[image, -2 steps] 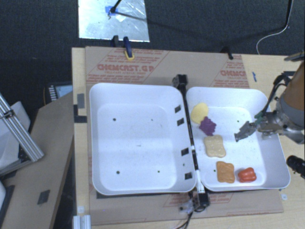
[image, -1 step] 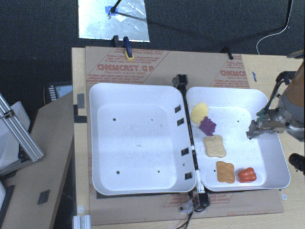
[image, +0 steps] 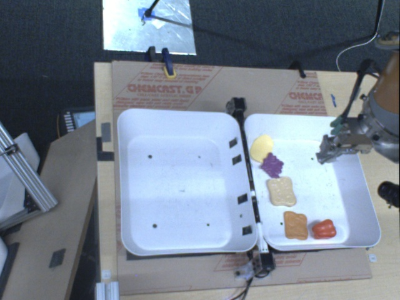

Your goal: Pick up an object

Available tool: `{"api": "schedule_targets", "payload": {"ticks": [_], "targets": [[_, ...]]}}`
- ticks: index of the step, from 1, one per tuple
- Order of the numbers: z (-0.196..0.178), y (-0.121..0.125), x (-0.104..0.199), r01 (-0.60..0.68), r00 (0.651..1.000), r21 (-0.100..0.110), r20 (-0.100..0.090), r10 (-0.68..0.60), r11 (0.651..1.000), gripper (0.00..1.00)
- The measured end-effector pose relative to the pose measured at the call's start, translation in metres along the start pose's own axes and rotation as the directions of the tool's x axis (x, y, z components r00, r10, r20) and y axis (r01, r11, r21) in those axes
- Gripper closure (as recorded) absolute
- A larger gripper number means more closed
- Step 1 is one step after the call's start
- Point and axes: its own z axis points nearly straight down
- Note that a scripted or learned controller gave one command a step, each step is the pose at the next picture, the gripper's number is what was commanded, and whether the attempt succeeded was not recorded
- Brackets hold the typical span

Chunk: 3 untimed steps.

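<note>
The right bin (image: 359, 195) holds five small toys along its left and front. A yellow lemon-like piece (image: 262, 146) lies at the back left, with a purple grape cluster (image: 272, 165) just in front of it. A pale cracker-shaped piece (image: 281, 192) comes after that, then an orange bread-like piece (image: 295, 225) and a red pepper (image: 324, 229) at the front. My gripper (image: 326, 154) hangs over the bin's right half, well to the right of the grapes, with nothing visible between its fingers.
The left bin (image: 134, 167) stands beside the right one, split from it by a black clipped divider (image: 247, 180). Both rest on a cardboard sheet (image: 187, 83). A shiny metal plate (image: 149, 17) lies on the dark floor behind. An aluminium rail (image: 22, 174) stands far left.
</note>
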Motion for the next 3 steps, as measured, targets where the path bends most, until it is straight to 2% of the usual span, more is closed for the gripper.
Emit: {"api": "schedule_targets", "payload": {"ticks": [1, 2, 3], "targets": [[-0.026, 0.000, 0.079, 0.001, 1.000, 0.009, -0.002, -0.001, 1.000, 1.00], [-0.030, 0.000, 0.131, -0.002, 1.000, 0.012, -0.001, 0.002, 1.000, 1.00], [-0.084, 0.019, 0.176, -0.003, 1.000, 0.006, -0.002, 0.003, 1.000, 1.00]]}}
